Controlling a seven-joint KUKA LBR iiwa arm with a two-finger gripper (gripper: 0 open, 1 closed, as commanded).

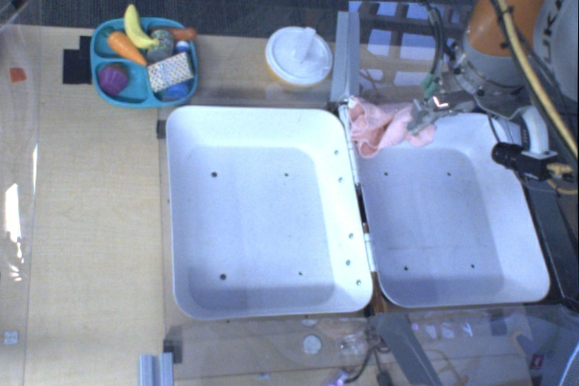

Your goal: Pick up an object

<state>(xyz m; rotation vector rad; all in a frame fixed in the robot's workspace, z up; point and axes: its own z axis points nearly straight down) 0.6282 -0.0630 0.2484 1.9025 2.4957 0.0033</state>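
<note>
A crumpled pink cloth [378,126] lies in the far left corner of the right bin [470,285], bunched against the bin's rim and spilling a little over the edge toward the divide between the two bins. The gripper [422,115] sits at the cloth's right end, touching or just above it; the folds and the dark metal parts there blur together, so whether the jaws are wide, narrow or closed on the fabric cannot be told. Behind it the arm [507,23], grey with an orange band, comes in from the right and is cut off by the top and right edges, with yellow and black cables looping over it. The left bin [262,294] lies beside the right one, their rims nearly touching. Beyond the bins on the wooden bench [81,221] stands a round white lidded container [298,56], and farther left a blue tray [136,97] of toy food, including a banana [137,29] and a carrot [125,46]; the smaller pieces are hard to make out.
</note>
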